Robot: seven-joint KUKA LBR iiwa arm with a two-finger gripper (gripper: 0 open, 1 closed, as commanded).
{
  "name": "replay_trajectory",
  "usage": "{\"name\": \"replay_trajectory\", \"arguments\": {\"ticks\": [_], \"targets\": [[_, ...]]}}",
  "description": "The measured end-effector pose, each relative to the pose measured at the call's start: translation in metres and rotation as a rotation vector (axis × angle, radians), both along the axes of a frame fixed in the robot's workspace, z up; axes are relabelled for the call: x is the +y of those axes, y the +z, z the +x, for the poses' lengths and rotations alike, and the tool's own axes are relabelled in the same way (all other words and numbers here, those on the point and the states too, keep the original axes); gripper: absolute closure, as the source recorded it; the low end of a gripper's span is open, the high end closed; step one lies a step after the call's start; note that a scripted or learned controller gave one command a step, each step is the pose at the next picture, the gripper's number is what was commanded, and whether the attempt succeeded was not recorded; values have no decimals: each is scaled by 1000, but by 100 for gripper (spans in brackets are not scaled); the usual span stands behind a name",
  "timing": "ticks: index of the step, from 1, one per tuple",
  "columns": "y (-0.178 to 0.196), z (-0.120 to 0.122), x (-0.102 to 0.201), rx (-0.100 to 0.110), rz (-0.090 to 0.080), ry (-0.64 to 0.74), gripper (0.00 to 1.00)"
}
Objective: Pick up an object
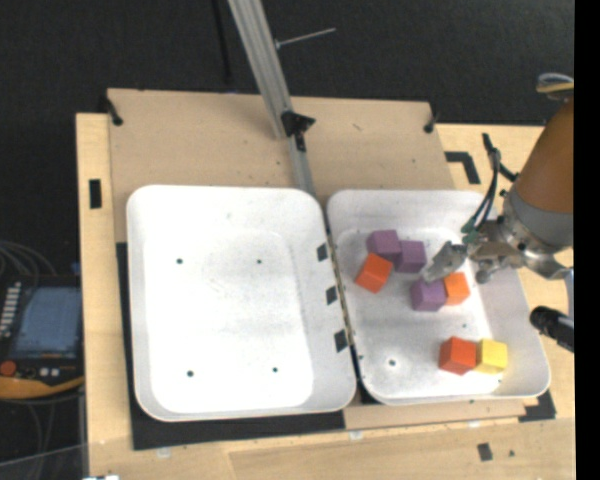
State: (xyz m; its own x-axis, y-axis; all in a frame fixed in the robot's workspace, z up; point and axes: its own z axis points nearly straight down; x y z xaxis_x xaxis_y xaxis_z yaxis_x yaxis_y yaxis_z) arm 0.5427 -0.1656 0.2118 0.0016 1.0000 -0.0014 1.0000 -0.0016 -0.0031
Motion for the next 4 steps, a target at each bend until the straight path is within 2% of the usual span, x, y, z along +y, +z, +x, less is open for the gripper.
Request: {"name": "replay_trajectory", "arguments": {"ticks": [1,2,3,4], "targets": [[-63,-5,1,3,1,1,0],[-114,-5,-1,-3,-1,1,0],[-101,-3,-1,-10,1,-5,100],[-56,-2,3,-9,0,5,100]]}}
